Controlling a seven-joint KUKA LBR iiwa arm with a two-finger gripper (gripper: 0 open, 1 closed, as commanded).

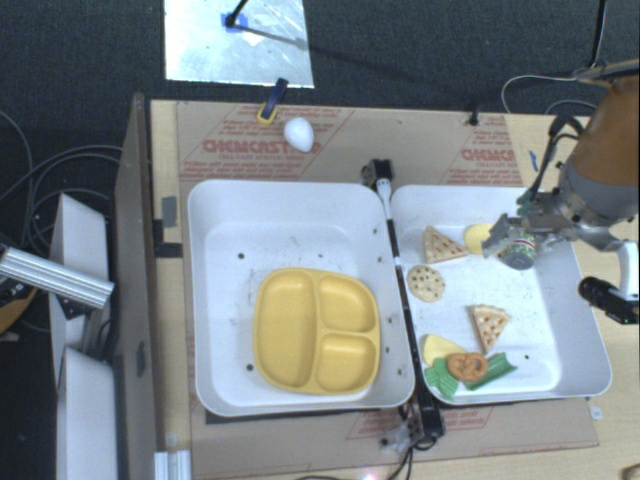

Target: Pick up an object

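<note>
You have a cardboard-lined bench (240, 143) bearing two white bins, left (215, 228) and right (570, 353), touching side by side, with a white egg-like ball (298, 133) behind the left bin.

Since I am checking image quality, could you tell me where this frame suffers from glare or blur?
Camera view: strong glare on the foil sheet above the bench; the white egg is nearly blown out; the end effector is soft and slightly blurred; the yellow tray is evenly lit and sharp.
</note>
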